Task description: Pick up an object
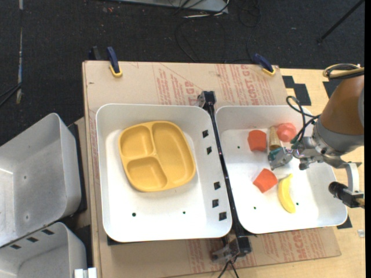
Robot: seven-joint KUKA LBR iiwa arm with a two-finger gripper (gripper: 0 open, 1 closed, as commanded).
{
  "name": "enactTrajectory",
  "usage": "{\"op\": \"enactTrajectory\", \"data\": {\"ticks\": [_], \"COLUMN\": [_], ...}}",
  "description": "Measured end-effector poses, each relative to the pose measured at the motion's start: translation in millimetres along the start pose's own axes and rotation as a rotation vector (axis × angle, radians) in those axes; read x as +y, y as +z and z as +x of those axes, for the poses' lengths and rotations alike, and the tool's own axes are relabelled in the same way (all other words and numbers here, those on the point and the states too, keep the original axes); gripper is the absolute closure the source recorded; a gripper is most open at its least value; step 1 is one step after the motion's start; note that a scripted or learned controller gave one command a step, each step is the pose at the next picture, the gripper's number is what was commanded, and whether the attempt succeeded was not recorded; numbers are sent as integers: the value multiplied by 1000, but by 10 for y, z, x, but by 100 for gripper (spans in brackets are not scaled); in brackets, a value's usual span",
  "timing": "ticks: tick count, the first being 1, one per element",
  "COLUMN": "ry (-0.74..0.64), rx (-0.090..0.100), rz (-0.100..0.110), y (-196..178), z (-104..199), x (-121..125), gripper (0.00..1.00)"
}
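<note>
A yellow plate (156, 155) is sitting in the left bin (110, 172). In the right bin (324, 213), a red block (265, 180) and a banana (286, 193) are lying just below-left of the gripper (279, 155). Whether its jaws are open, I cannot tell.

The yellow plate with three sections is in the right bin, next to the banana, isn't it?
Not quite. The camera view shows the yellow plate with three sections lying in the left bin. The banana is in the right bin, so the two are in different bins, not next to each other.
</note>
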State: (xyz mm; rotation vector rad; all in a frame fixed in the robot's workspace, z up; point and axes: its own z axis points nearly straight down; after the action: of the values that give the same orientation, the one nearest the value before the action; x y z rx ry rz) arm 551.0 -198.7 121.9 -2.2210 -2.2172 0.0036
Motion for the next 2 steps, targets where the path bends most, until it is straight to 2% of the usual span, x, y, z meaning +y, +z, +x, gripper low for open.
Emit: {"op": "enactTrajectory", "data": {"ticks": [1, 2], "ry": [-1, -4], "rx": [-1, -3], "rz": [-6, -9], "y": [-130, -743], "z": [1, 19], "x": [15, -35], "gripper": [100, 100]}}
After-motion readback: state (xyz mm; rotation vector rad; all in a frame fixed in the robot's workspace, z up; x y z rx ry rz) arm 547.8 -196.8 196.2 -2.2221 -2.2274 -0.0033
